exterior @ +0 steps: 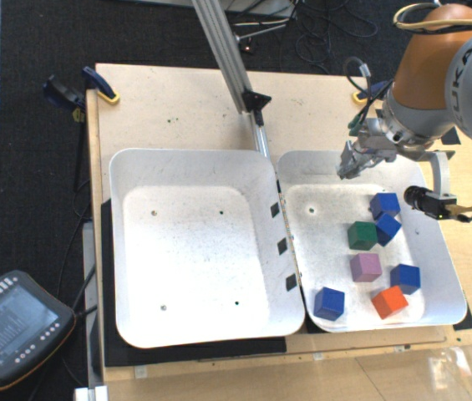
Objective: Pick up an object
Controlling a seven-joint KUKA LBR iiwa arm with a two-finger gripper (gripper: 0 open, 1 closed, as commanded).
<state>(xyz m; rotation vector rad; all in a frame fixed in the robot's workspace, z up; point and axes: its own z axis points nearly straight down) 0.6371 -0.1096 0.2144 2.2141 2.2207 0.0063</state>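
White shallow plastic bin, right (298, 170), on pale wooden desk (177, 98): four blue cubes, at upper right (384, 204), just below it (388, 227), lower right (405, 277) and lower left (329, 302); one green cube (362, 236); one lilac cube (366, 266); one orange cube (389, 301). White shallow plastic bin, left (123, 224), adjoining. Grey claw (349, 167) over right bin's far edge, apart from cubes; opening and contents cannot be told

- The left bin (190, 241) offers open floor throughout.
- The right bin (319, 224) is open toward 9 o'clock; blocks (367, 266) crowd its 3-to-6 o'clock part.
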